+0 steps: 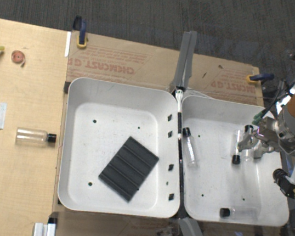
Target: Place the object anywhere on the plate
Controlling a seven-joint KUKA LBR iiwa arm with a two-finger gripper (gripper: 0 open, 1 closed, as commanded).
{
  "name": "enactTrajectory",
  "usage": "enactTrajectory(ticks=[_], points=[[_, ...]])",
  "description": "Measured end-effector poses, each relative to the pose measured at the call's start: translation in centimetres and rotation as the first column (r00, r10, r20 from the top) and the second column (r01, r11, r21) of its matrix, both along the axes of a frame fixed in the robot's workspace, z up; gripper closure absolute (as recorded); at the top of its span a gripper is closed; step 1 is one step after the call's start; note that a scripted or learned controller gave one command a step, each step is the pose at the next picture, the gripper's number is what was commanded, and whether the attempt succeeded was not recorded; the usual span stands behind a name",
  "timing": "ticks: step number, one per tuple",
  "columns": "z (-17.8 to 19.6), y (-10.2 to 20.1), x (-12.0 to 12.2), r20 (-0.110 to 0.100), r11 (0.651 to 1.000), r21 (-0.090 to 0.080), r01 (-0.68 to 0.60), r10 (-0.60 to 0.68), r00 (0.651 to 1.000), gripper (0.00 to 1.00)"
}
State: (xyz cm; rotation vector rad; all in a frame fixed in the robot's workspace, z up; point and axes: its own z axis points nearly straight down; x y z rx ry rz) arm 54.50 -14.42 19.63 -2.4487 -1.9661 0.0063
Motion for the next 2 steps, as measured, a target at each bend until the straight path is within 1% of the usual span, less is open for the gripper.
enactTrajectory(ticks=[1, 2], points=[[-0.6, 8.5, 5.8, 0.0, 0.998, 0.0, -0.067, 0.067, 0.998, 1.0], [0.5, 20.2, 10.7, 0.002, 0.924, 0.0, -0.383, 0.383, 0.924, 1.0]])
